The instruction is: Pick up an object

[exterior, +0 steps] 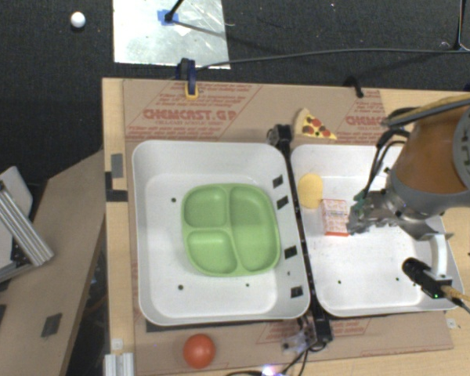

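Camera view: gripper (363,216) low in right bin (376,292), just right of small red-and-white packet (335,216). Finger state cannot be made out. Yellow object (310,187) lies just up-left of packet.

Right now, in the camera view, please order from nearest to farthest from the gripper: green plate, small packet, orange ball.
Gripper in the right bin.
1. Small packet, just beside it.
2. Green plate, left bin.
3. Orange ball, outside the bins, front of bench.

left bin (153,233) holds a divided tray (229,229); right bin (376,288) holds a ball (310,188) beside a packet (335,216).
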You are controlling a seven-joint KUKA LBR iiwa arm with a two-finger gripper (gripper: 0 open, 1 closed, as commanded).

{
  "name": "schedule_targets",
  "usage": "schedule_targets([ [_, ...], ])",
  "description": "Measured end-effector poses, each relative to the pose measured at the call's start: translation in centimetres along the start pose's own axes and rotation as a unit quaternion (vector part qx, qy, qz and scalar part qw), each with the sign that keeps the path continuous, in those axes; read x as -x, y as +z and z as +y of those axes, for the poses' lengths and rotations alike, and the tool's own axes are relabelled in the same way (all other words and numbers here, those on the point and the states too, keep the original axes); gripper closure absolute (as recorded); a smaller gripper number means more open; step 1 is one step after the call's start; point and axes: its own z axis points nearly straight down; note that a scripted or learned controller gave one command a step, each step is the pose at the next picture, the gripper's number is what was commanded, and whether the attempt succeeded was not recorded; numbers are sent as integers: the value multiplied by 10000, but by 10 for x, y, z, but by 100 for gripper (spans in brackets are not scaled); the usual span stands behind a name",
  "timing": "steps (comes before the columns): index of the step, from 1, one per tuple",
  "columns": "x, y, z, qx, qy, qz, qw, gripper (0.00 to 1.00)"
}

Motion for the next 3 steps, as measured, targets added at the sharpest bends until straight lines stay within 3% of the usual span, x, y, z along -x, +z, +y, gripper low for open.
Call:
schedule_targets([
  [1, 0, -54, 3, 1, -1, 0, 10000, 100],
  [3, -99, -56, 54, -19, -29, 21, 10000, 100],
])
